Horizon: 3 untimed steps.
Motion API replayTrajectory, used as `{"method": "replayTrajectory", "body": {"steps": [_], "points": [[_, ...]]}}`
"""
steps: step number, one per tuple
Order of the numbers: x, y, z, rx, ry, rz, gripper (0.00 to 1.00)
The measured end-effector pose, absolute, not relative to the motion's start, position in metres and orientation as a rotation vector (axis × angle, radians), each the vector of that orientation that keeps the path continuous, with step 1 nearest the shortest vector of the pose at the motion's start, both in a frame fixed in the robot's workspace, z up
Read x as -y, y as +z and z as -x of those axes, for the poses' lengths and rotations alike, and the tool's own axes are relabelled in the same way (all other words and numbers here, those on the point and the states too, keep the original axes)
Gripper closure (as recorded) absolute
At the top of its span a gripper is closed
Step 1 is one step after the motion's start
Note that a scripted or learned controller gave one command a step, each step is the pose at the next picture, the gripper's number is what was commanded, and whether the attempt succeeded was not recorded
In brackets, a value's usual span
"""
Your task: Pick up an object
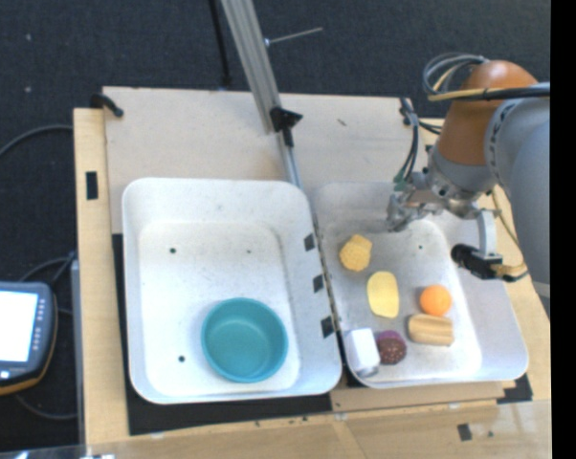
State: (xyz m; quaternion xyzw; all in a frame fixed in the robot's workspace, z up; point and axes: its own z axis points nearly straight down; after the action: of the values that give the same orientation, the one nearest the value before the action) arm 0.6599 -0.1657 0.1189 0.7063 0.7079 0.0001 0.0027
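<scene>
Orange ball, round, bright, beside tan block

Robotics lab or test cell, not a home or shop. Plain plywood bench stands on dark carpet-like flooring. Two shallow white bins sit side by side on it, fixed in place like a test rig. An aluminium extrusion post rises at a slant from the bench's back, the sort used for mounting a sensor or camera. Grey industrial arm with orange band reaches in from the right, loose cables looped at its wrist. A teach pendant with lit screen lies at the left edge, its cable trailing across the floor.
</scene>
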Motion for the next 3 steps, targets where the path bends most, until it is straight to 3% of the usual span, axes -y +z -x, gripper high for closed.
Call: {"method": "replayTrajectory", "body": {"steps": [2, 3], "points": [[0.173, 0.216, -0.665, -2.219, 0.006, -2.215, 1.00], [0.121, 0.232, -0.651, -2.228, 0.004, -2.214, 1.00]]}}
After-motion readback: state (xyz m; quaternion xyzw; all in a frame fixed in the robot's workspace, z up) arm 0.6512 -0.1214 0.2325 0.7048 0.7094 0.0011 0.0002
